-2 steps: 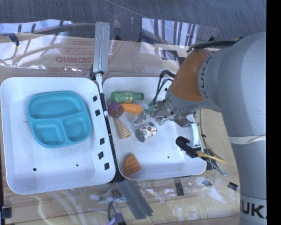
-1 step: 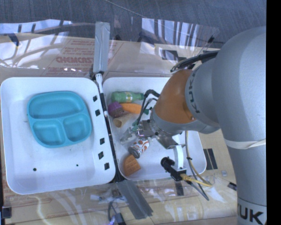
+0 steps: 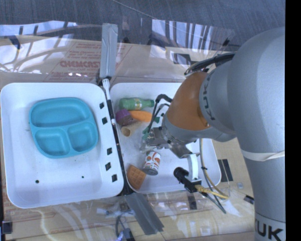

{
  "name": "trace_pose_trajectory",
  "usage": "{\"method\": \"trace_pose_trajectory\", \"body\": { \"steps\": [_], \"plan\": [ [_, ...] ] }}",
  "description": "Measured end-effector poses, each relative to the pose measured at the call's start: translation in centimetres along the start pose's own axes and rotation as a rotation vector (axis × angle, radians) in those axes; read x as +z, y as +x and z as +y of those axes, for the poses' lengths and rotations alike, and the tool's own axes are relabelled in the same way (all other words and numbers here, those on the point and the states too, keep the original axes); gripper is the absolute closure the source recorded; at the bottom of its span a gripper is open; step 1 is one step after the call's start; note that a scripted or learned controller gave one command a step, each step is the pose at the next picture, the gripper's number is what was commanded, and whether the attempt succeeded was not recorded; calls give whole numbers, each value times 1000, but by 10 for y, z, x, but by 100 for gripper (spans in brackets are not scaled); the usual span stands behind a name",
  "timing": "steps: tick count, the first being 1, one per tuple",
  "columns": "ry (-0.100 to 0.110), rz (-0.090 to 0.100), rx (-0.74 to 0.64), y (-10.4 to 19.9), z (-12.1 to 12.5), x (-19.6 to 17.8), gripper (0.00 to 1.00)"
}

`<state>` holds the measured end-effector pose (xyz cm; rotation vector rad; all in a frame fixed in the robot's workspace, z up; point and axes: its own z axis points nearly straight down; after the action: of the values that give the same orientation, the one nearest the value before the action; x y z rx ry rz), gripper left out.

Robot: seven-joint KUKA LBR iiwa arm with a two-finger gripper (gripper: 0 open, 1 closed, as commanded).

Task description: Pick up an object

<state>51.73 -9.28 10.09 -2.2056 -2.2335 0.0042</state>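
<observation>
My gripper (image 3: 151, 140) reaches down into the right bin (image 3: 210, 177), near its middle; the wrist hides its fingers. Just below it stands a small red and white can (image 3: 151, 162). A waffle cone piece (image 3: 136, 176) lies at the bin's lower left. Toward the bin's upper left lie a green bottle (image 3: 134, 104), an orange carrot (image 3: 141, 116), a purple item (image 3: 123, 117) and a small tan cone (image 3: 126, 131). No object is visible in the gripper.
The left bin (image 3: 20, 185) holds a blue divided plate (image 3: 63, 126). A raised divider with black clips (image 3: 110, 134) separates the two bins. The grey arm with its orange band (image 3: 190, 107) covers the right bin's right half.
</observation>
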Motion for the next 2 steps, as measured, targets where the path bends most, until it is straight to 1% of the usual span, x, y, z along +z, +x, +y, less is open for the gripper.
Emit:
{"method": "trace_pose_trajectory", "body": {
  "steps": [1, 2],
  "plan": [
    [0, 0, 0, 0, 0, 0, 0],
    [1, 1, 5, -27, -42, 9, 0]
  ]
}}
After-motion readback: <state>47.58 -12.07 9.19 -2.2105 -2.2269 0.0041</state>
